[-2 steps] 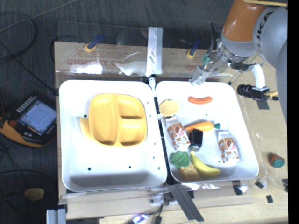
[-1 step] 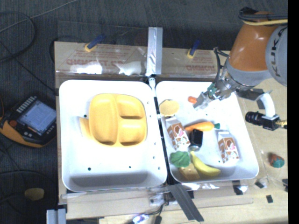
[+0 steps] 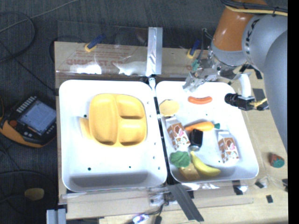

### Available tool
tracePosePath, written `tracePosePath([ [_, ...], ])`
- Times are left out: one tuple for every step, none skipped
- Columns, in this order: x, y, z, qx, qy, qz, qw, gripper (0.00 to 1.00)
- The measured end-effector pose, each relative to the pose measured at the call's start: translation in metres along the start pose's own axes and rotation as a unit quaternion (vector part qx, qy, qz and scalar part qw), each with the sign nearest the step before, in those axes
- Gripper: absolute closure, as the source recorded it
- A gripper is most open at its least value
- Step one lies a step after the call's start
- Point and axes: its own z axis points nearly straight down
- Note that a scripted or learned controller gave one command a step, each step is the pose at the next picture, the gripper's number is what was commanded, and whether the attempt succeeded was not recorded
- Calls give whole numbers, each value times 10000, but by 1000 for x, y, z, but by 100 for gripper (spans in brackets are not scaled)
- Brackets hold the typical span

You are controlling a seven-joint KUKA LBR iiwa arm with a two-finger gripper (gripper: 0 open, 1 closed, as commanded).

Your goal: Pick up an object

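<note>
From above, the arm (image 3: 254, 31) reaches in from the right, its orange band over the far right corner of the desk (image 3: 261, 120). The hand (image 3: 195, 80) hangs over the far edge of the right bin (image 3: 250, 160), just above and left of a small sausage (image 3: 200, 99); whether it is clenched or released cannot be told, and nothing shows between its tips.

In the right bin lie the sausage, a pale round piece (image 3: 168, 107) near the dividing wall, a carrot (image 3: 201, 125), two small cartons (image 3: 177, 134) (image 3: 228, 146), a black block (image 3: 196, 137) between them, a green leafy piece (image 3: 180, 158) and a banana (image 3: 203, 166) at the near side.

The left bin (image 3: 74, 171) holds a yellow sectioned tray (image 3: 117, 119). A handheld controller (image 3: 30, 120) lies on the floor to the left.
</note>
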Motion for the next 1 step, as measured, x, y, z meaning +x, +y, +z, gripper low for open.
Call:
tracePosePath([
  [12, -22, -9, -5, -14, -606, 9982, 100],
])
